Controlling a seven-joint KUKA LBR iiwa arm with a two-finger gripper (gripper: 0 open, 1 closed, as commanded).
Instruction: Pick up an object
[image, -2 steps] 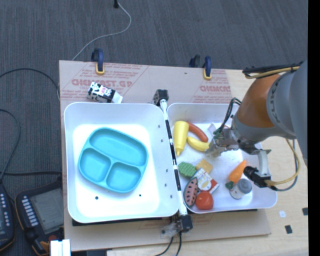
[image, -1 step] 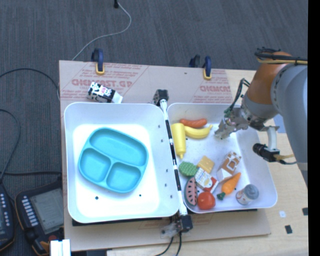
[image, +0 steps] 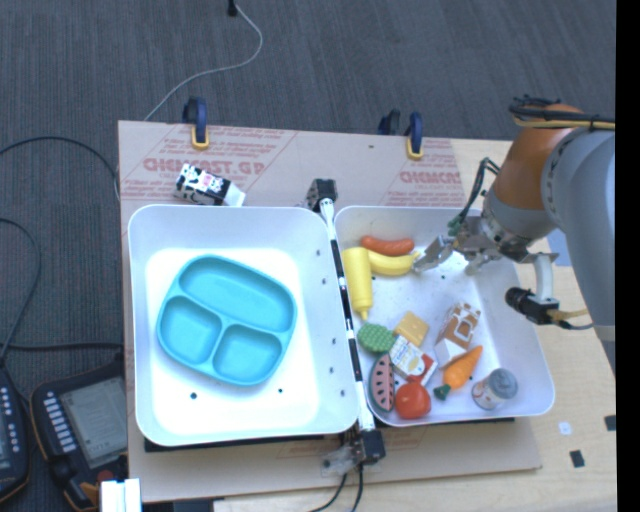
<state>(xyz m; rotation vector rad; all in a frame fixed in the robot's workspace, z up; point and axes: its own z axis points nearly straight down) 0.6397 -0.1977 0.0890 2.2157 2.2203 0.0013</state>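
Note:
The right bin (image: 520, 345) holds several toy foods. A red sausage (image: 388, 244) and a yellow banana (image: 392, 264) lie at its far end, with a yellow bottle (image: 357, 278) along its left wall. My gripper (image: 455, 256) hangs low over the far end of this bin, just right of the banana, with its fingers spread and nothing between them. Nearer the front lie a cheese wedge (image: 411, 327), a toast piece (image: 461, 323), a carrot (image: 461, 367), a tomato (image: 412, 400), a watermelon slice (image: 381, 380) and a small can (image: 494, 388).
The left bin (image: 160, 400) holds a blue divided plate (image: 228, 318). A green toy (image: 376, 337) and a small carton (image: 405, 355) sit by the right bin's left wall. Clamps (image: 195, 115) grip the board's far edge. A black-and-white block (image: 205, 186) lies behind the left bin.

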